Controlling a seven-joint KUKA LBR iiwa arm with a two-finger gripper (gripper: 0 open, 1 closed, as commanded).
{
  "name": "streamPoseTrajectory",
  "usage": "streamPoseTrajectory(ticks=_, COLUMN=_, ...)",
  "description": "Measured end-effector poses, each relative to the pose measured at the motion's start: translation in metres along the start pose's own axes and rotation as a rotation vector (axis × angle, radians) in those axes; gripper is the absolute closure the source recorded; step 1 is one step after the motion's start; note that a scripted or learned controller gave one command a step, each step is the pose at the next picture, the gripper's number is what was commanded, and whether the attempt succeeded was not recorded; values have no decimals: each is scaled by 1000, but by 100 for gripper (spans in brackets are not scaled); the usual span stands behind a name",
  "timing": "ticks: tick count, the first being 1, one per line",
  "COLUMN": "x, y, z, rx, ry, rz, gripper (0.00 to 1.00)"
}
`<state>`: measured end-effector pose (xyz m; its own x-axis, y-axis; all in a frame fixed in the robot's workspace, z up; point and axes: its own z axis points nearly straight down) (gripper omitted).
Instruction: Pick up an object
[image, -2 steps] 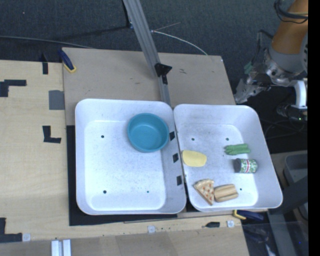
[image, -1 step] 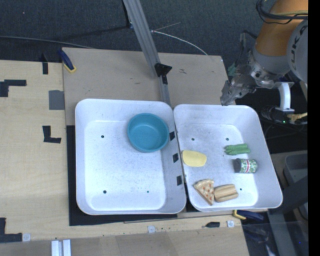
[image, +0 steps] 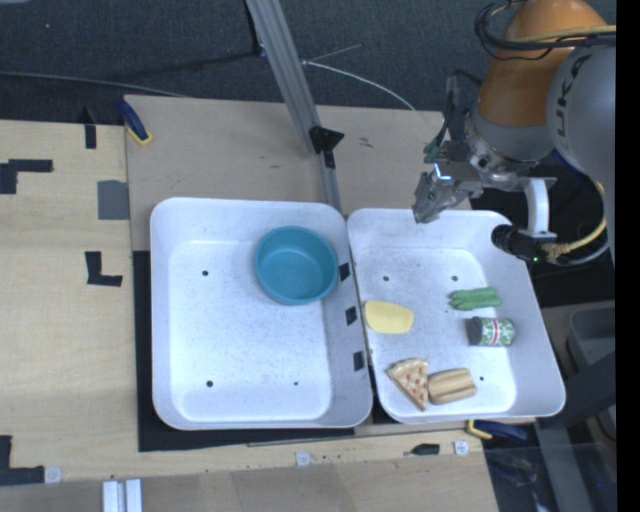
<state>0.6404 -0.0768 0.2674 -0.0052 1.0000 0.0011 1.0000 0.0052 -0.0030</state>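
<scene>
Bench inventory, bottom of frame upward.

1. Right bin, lower right of frame. Near its bottom edge: pizza slice toy and, touching it on the right, a bread roll toy.
2. Same bin, mid-right: small can w/ green-and-red label, lying on its side. Just above it, apart, a green pea pod toy.
3. Same bin, centre-left: yellow lemon-like piece, close to the left wall, well apart from can and pod.
4. Left bin, centre-left of frame. Holds a blue bowl, upright, in its upper right part near the wall shared w/ right bin.
5. Gripper, upper right of frame, above the top rim of right bin, pointing down. Nothing between its tips; whether tips are spread or closed: can't tell. All objects lie well below it in frame.
6. Arm, grey w/ orange band, top right corner.
</scene>
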Motion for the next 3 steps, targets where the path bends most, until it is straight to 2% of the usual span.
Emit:
streamPoseTrajectory(ticks=2, x=106, y=-24, z=35, rx=2, ry=0, rz=-1, gripper=100)
streamPoseTrajectory(ticks=3, x=149, y=-34, z=36, rx=1, ry=0, rz=-1, gripper=100)
